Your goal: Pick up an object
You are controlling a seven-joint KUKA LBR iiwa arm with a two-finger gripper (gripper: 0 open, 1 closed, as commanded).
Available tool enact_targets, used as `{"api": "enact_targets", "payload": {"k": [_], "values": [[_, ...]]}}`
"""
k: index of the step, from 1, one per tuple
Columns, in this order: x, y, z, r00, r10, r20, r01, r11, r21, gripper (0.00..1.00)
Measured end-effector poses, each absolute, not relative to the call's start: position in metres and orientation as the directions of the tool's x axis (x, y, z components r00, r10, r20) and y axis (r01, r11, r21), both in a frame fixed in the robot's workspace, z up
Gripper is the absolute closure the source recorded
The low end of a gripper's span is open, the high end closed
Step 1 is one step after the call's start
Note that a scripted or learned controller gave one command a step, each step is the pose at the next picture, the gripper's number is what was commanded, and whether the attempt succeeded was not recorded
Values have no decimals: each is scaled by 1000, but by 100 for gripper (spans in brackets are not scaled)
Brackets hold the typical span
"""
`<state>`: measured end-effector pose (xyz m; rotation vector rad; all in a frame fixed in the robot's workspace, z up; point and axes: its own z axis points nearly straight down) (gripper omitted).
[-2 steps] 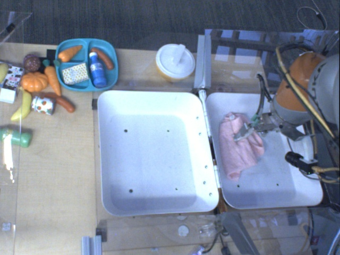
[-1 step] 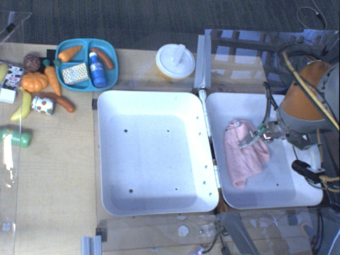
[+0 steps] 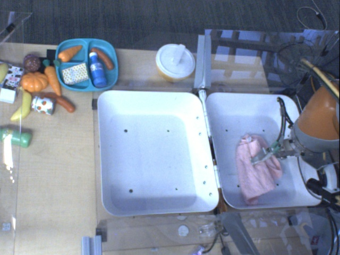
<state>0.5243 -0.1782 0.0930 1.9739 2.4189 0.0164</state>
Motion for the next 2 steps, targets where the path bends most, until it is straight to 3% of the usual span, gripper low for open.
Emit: {"api": "enact_targets", "payload": {"k": [1, 2], "values": [[524, -178, 93, -201, 980, -8, 979, 201, 20, 0], [498, -192, 93, -219, 976, -10, 975, 220, 23, 0]]}}
